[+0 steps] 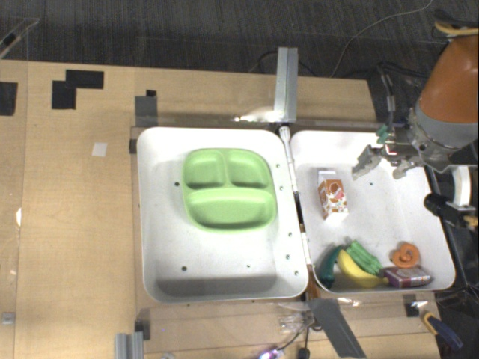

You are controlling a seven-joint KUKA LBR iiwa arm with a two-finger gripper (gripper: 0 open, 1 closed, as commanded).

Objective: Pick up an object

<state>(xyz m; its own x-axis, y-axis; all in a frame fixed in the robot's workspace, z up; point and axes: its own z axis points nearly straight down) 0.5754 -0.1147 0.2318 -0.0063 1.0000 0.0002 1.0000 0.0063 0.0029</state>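
A pale wooden bench (67, 200) fills most of the scene, with black rectangular patches (75, 87) set near its far left corner. Beyond the bench's far edge lies dark grey carpet (187, 13), crossed at the right by a thin pale cable (374, 25).

The arm (449, 88) is cut off by the right edge, the carton's (332, 194) print is too small to read, and the banana (352, 269) lies partly under a green toy (362, 257).
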